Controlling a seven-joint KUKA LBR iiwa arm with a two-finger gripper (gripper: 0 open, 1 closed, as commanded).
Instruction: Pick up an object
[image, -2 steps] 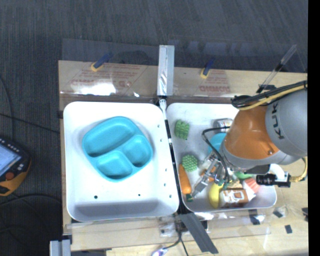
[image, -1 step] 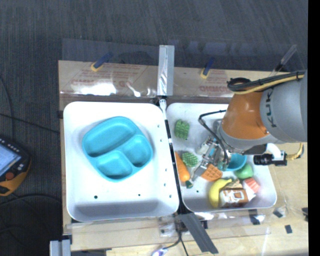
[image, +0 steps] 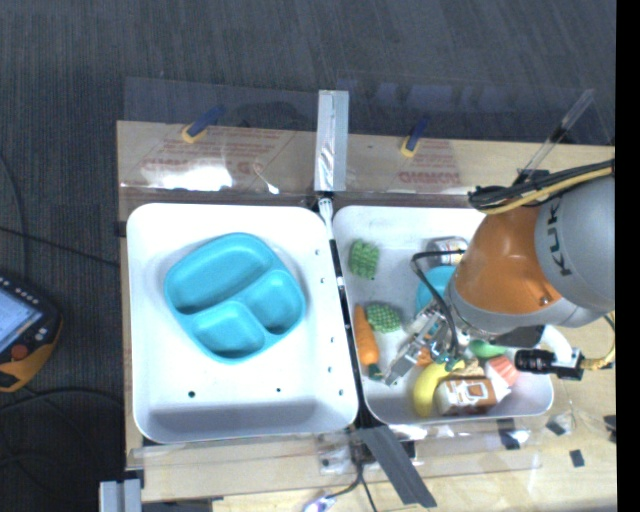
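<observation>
Orange carrot (image: 367, 337) lies along the right bin's (image: 385, 400) left wall, just left of the gripper (image: 405, 360). Can't tell how the fingers are set. Banana (image: 427, 390) and a carton (image: 470, 392) sit beside it. Blue tray (image: 235, 295) fills the left bin (image: 170, 390).

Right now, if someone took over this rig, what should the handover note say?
Gripper: low in the right white bin, among the clutter; whether its fingers are open or shut cannot be made out, and nothing is visibly held.
Things: orange carrot-shaped toy by the bin's left wall; two green knobbly pieces above it; yellow banana-shaped toy and a small printed carton at the front. The left white bin holds a blue divided plastic tray.
Done: arm is down at the pile.
Left: confirm a grasp, lift an object out.
</observation>
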